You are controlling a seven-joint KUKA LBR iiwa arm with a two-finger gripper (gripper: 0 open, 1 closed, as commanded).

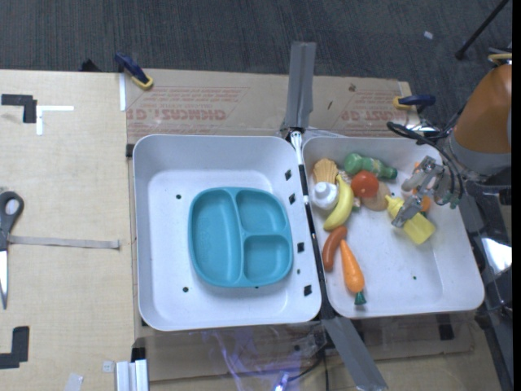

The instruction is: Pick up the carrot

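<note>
The carrot (352, 270) lies in the right bin (440, 287), near its left wall and toward the front, orange body pointing away from me, green stub at the front end. Just beside it, to its left, sits one reddish-orange sausage-shaped piece (330, 247); the two are close but I cannot confirm contact.

My gripper (425, 184) is up over the far right part of the same bin, well apart from the carrot. Nothing of the carrot is between my fingers. Whether they are spread or pressed together I cannot tell; the tooling is blurred and cluttered there.

Status: the pick is not done. Left to do, in my judgement: travel across the bin to the carrot, descend, close, lift.

Count, right bin: one carrot, one sausage piece, one banana (341, 204), one tomato (365, 185), one green vegetable (368, 165), one white bottle (324, 193), one yellow block (418, 228); further small pieces are possibly present near my gripper. Left bin (155, 243): one blue divided plate (242, 237), three compartments.
</note>
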